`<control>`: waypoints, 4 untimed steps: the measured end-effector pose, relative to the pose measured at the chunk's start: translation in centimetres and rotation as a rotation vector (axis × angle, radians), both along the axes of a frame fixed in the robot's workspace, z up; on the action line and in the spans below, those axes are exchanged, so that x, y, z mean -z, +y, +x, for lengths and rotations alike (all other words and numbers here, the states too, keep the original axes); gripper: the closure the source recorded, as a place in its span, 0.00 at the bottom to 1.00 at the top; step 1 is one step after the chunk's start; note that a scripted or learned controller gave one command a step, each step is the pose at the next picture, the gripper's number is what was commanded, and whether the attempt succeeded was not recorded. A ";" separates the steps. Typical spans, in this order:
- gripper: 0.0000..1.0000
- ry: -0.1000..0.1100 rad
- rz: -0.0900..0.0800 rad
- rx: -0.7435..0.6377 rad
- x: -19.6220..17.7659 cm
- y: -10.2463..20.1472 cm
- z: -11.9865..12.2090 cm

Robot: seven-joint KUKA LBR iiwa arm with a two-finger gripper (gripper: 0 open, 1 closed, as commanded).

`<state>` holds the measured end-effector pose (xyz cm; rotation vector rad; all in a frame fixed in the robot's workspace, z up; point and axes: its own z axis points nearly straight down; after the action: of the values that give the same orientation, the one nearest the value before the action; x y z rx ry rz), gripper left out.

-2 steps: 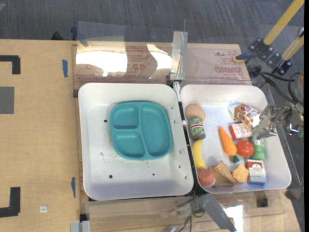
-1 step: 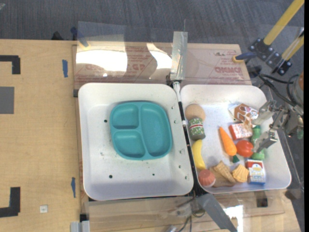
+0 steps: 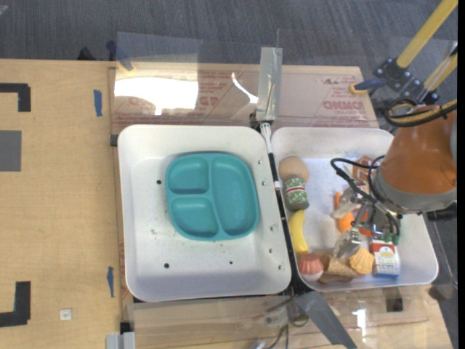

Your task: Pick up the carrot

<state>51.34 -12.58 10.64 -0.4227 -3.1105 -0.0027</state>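
Where carpet meets bench (image 3: 51,195), two white bins (image 3: 138,195) abreast.

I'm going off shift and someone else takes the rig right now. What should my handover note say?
Hand: low in the right bin, over the carrot; whether its fingers are open or shut can't be made out.
Carrot: in the right bin, partly hidden under the hand, not visibly lifted.
Nearby: banana, small carton. Teal divided plate sits in the left bin.
Done: approach to the carrot.
Left: confirm grasp, lift.
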 end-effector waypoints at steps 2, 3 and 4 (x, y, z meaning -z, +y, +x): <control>1.00 -0.007 -0.001 -0.224 1.1 3.1 -2.4; 1.00 -0.022 -0.007 -0.410 -12.7 3.7 9.8; 0.00 -0.011 -0.002 -0.409 -12.1 3.7 9.5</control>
<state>60.89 -8.84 22.76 0.2192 -3.1421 -0.0013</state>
